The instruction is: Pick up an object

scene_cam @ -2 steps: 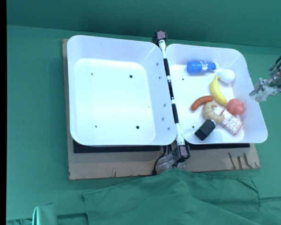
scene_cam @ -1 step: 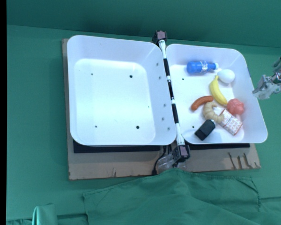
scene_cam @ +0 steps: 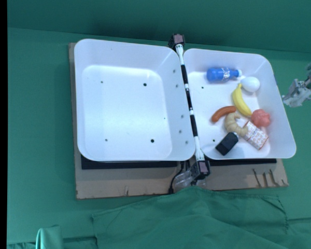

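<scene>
Bright even light, glare on left bin (scene_cam: 93, 56), slightly soft

I see the objects crowded in the right bin (scene_cam: 280, 139): a blue bottle (scene_cam: 223, 74) on its side, a white egg (scene_cam: 250, 83), a yellow banana (scene_cam: 241, 101), an orange sausage (scene_cam: 223, 113), a red ball (scene_cam: 260, 118), a black block (scene_cam: 227, 143), and a small carton (scene_cam: 255, 136).

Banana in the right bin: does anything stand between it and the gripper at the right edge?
Nothing visible blocks it. The gripper sits outside the right bin, and the banana lies uncovered, with an egg and red ball close beside it.
</scene>
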